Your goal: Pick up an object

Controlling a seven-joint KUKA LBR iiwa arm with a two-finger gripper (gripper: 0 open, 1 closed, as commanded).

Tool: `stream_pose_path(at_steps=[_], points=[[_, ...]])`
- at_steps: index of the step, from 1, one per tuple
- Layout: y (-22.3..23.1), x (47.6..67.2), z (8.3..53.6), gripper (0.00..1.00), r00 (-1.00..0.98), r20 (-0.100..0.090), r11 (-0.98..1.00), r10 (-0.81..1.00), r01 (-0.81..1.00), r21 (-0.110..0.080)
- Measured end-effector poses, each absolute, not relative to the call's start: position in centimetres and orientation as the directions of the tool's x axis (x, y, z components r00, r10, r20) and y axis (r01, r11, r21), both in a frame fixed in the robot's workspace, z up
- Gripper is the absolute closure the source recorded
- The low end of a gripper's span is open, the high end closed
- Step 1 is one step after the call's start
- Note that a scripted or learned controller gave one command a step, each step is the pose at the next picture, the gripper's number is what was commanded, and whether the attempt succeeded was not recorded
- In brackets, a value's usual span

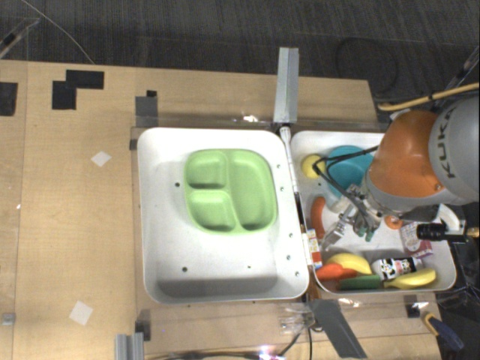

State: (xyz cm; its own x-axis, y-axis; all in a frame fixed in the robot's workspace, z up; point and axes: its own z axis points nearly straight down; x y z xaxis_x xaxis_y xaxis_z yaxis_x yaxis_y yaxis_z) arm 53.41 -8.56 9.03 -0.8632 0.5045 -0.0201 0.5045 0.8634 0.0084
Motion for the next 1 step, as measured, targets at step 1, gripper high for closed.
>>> stream_pose_path(at_steps=[1], points=[[-14.46, 59.15, 9.52, 0.0, -0.765, -0.003, 0.765, 0.645, 0.645, 0.003]])
